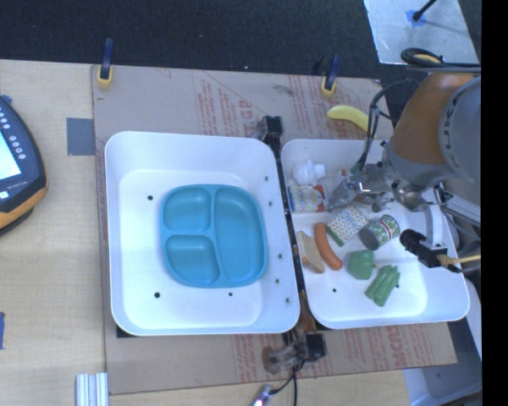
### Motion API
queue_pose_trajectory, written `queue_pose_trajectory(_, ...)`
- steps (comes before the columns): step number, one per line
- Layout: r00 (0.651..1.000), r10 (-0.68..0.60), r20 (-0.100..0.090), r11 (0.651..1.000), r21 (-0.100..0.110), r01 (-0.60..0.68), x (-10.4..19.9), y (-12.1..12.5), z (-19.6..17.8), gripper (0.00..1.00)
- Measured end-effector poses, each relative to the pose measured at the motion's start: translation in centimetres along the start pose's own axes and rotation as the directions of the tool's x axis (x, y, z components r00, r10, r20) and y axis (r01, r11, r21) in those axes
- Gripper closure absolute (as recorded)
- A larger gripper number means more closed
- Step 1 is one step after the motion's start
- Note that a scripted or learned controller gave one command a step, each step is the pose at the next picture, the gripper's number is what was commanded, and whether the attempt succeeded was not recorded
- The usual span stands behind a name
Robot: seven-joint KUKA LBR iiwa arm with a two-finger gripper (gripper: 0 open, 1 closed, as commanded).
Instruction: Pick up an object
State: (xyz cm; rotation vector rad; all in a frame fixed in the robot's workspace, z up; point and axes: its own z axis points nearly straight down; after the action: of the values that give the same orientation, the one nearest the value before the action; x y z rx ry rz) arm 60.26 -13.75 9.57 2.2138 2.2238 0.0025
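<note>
Toy foods crowd the right-hand white bin (pixel 440 307), beneath the grey KUKA arm (pixel 436 134) that reaches in from the right, its orange band cut off at the frame edge. The left bin (pixel 127 227) holds a blue three-compartment plate (pixel 213 235), lying flat at its centre. Near the right bin's left wall, an orange hot dog (pixel 327 245) lies with its long axis running from far-left to near-right, just beside a tan bread slice (pixel 309 251). A green pepper (pixel 361 264) and a green ridged vegetable (pixel 382 284) sit nearer, the latter tilted. A patterned packet (pixel 346 224) and a small can (pixel 379 230) lie on their sides under the wrist. The gripper (pixel 356 186) hangs over the bin's far side; whether it is parted or closed cannot be told amid the clutter. A yellow banana (pixel 348 116) rests outside, on the bench beyond the bin.
</note>
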Motion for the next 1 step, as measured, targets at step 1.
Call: queue_pose_trajectory(1, 1.000, 0.009, -0.007, 0.999, 0.033, -0.009, 0.19, 4.96, 0.13, 0.00)
